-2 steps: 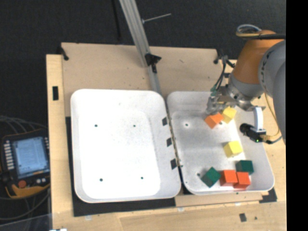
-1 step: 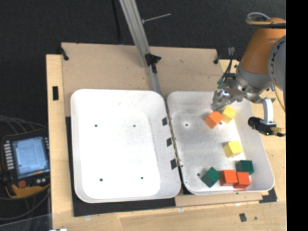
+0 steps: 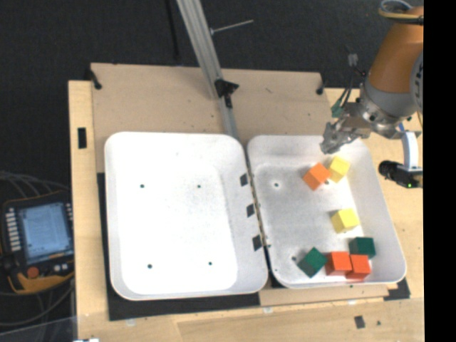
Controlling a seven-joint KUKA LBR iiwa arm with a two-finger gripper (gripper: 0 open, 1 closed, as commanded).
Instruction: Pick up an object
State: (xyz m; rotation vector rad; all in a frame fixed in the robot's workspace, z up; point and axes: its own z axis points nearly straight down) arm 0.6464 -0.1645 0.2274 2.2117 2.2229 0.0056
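Two shallow white plastic bins side by side on the pale wooden surface (image 3: 285, 98): left white bin (image 3: 117, 191) at nine o'clock, right white bin (image 3: 285, 262) at three o'clock. Seven small blocks counted, all in the right bin. Three orange ones: an orange cube (image 3: 315, 176) near the bin's twelve o'clock end, touching a yellow cube (image 3: 339, 167) at its two o'clock; a pair of orange blocks (image 3: 348, 263) pressed together at the five o'clock corner. Two yellow in all: the one already named and a second yellow cube (image 3: 345, 220) alone toward the bin's three o'clock wall, apart from the rest. Two dark green: a green block (image 3: 311, 261) just at nine o'clock of the orange pair, another green block (image 3: 363, 246) just at one o'clock of that pair. Grey metal pincer (image 3: 333, 142) poised over the right bin's twelve o'clock rim, just at eleven o'clock of the touching orange and yellow cubes, nothing seen between its tips; cannot tell whether spread or closed at this angle. Above it, the grey arm with orange band (image 3: 394, 59) entering from two o'clock. One slanted grey metal pole (image 3: 203, 45) rising from the gap between the bins toward twelve o'clock. One handheld control pendant with a lit screen (image 3: 39, 235) off the surface at nine o'clock.
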